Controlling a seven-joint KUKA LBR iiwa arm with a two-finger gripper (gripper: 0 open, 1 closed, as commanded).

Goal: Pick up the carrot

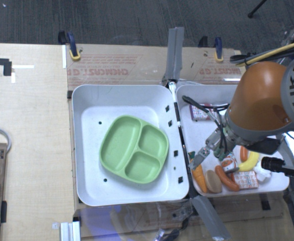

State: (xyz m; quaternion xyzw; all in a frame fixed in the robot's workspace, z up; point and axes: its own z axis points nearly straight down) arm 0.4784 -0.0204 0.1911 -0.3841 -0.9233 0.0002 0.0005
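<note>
Carrot (pixel 199 178) in right bin (pixel 267 189) – end effector (pixel 201 157) just above

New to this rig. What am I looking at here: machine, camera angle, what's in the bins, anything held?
One fixed camera looks down at a slant on two shallow white bins. The grey robot arm with an orange band reaches in from the right; its two-finger end effector hangs low over the right-hand white bin, just above the orange carrot. Nothing visibly sits between its fingers. Toy foods lie beside the carrot: a red sausage and a yellow banana. The left-hand white bin holds a green divided plastic plate.
</note>
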